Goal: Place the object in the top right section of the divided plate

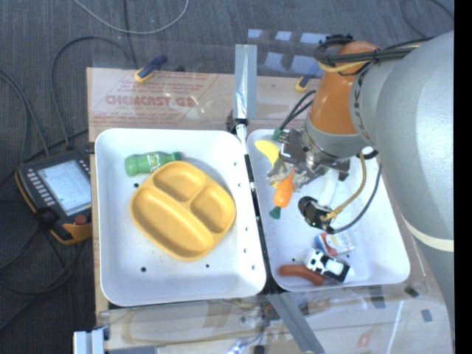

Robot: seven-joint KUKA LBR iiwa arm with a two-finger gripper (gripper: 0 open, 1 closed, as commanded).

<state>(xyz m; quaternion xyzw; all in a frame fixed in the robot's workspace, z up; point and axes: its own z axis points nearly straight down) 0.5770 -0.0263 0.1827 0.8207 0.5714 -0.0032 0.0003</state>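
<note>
Toy carrot (283, 192): directly under end effector (289, 169), long axis pointing down-left.
End effector grip: cannot tell.
Divided plate (183, 209): in left bin.

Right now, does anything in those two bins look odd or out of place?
The yellow plate sits askew in the left bin, turned at a slant, with a green bottle lying on its side against its upper edge. In the right bin, the carrot hangs tilted under the gripper. Nothing looks spilled or broken.
</note>
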